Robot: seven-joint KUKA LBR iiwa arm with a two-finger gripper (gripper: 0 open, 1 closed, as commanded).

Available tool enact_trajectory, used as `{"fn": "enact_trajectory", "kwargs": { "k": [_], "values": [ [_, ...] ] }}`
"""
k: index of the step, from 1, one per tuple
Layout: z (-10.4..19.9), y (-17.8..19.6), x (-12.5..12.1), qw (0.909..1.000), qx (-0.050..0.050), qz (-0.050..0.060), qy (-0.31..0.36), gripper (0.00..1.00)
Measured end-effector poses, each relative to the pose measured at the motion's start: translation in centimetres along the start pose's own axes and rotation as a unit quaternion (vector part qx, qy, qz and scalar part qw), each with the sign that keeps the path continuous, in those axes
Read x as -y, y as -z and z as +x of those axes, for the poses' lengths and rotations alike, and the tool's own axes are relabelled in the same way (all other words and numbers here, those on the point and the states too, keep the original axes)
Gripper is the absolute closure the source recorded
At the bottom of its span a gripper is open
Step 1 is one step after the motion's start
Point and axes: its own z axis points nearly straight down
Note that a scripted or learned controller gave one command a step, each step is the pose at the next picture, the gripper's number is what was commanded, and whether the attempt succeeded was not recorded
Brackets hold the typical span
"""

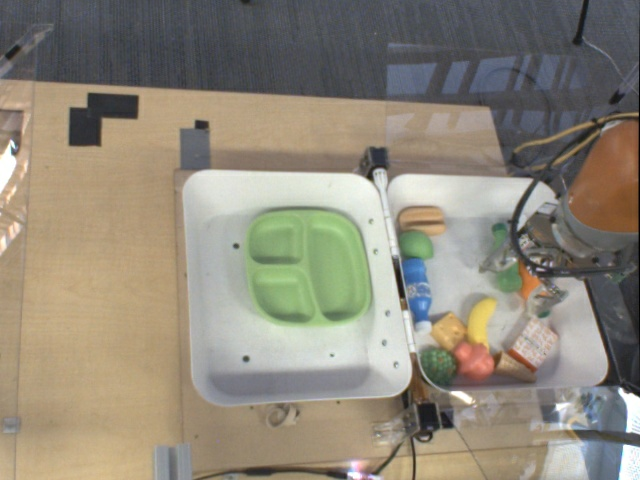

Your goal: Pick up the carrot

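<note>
Pincer: I see the pincer (pixel 522 268) at the right side of the frame, low over the right bin (pixel 590 363). Metal parts and cables cover it, so I cannot tell how it stands.
Contact: an orange piece shows just under the pincer, touching or almost touching it. I cannot say that it is gripped.
Carrot: I take this orange piece for the carrot (pixel 528 286). It lies in the right part of the right bin, beside a green leafy piece (pixel 510 276), partly hidden by the arm (pixel 605 193).
Arm: grey body with a big orange band, coming in from the right edge of the frame, black cables looped around it.
Writing: the blue bottle (pixel 417 290) has a white label and the small carton (pixel 532 344) has red print, but I cannot read either of them.
Other things in right bin: burger (pixel 421 218) and green ball-like piece (pixel 416 245) at upper left; banana (pixel 481 320), yellow cheese block (pixel 448 329), red fruit (pixel 474 361) and broccoli (pixel 437 365) along the lower side.
Left bin: the left bin (pixel 215 268) carries a green divided plate (pixel 305 266) in its middle.
Bench: light wood bench (pixel 90 298), black tape marks (pixel 98 116) in the upper left of the frame.
</note>
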Motion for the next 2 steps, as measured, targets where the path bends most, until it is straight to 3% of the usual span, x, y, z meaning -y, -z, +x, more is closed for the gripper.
{"fn": "enact_trajectory", "kwargs": {
  "k": [1, 2],
  "values": [
    [1.2, -1.3, -0.7, 0.9984, -0.003, -0.002, 0.057, 0.00],
    [-2.1, -1.5, 2.2, 0.9892, -0.004, -0.004, 0.147, 0.00]
  ]
}}
